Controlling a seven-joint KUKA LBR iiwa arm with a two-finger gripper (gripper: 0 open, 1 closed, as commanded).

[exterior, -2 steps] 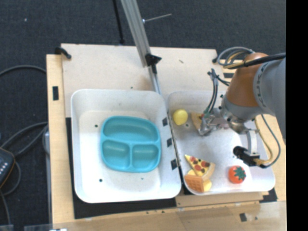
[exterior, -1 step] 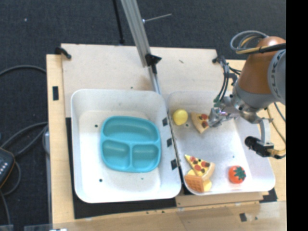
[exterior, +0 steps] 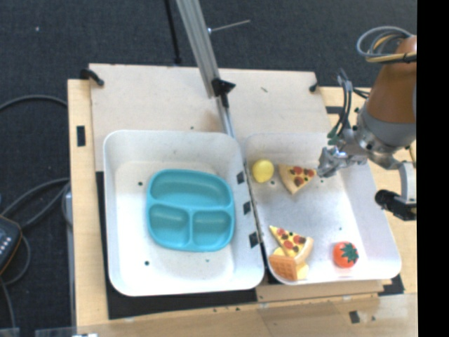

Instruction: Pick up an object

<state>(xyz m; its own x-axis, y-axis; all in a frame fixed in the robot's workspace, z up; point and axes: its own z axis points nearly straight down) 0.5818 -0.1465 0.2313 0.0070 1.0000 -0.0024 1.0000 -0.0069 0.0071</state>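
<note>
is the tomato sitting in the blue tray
No, the tomato lies in the right bin, while the blue tray is in the left bin.

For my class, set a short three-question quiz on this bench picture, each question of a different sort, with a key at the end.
1. True or false: the blue divided tray lies in the same bin as the tomato.
2. Multiple choice: which thing lies nearest the gripper? A) the yellow ball B) the far pizza slice C) the tomato
3. Fill in: counting both pizza slices, the right bin holds ___ food toys.

Key
1. False: the tray is in the left bin, the tomato in the right one.
2. B.
3. Five: the ball, the far slice, the near pizza slice, the waffle piece and the tomato.
</note>
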